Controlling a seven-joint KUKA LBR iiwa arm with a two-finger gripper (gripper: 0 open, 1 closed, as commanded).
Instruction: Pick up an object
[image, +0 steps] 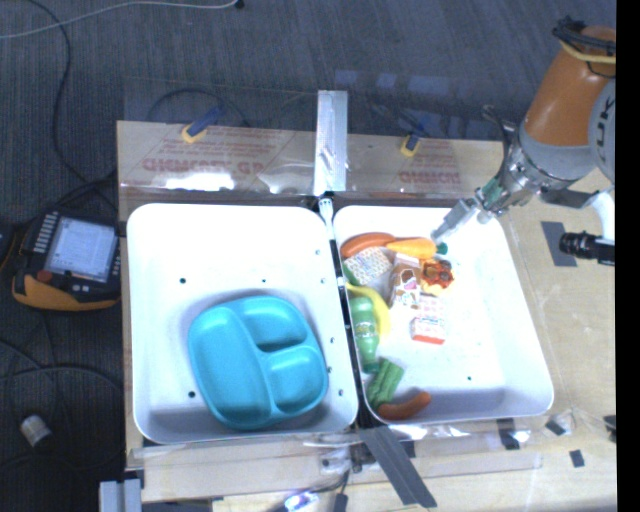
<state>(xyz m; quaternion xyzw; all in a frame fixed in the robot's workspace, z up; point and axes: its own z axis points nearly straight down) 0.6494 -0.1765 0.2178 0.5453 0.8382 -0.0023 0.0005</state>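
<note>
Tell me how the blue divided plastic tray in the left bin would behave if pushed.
The blue divided plastic tray looks rigid and moulded, so it would probably slide whole, not flex. Lying flat and wide on the left white bin, it seems unlikely to tip or roll. It probably weighs little.

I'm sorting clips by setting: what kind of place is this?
Probably a robotics lab: a grey arm over two white bins of toy food, loose cables on carpet, and a handheld control pendant.
</note>
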